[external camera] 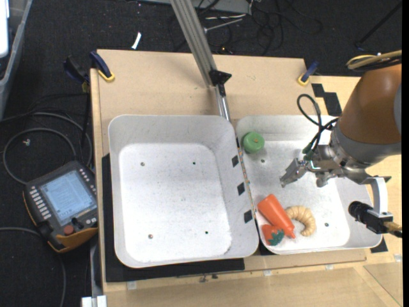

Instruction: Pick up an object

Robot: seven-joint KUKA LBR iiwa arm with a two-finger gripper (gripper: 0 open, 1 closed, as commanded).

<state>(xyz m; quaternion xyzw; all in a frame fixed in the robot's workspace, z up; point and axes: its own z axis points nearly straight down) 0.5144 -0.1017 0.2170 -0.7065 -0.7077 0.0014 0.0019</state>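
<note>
In the right bin point(332, 238) lie three things: a green round object point(254, 142) at the back left, an orange carrot with a green top point(276, 215) at the front left, and a pale curled shrimp-like piece point(303, 219) touching the carrot's right side. My gripper point(305, 174) hangs over the middle of this bin, its fingers spread open with nothing between them. It stands above and to the right of the carrot, apart from all three things.
The left bin point(128, 133) lies beside the right one, with a raised divider edge point(241, 171) between them. A metal pole point(195, 34) slants in from the back. A teach pendant point(61, 197) lies off the bench at left.
</note>
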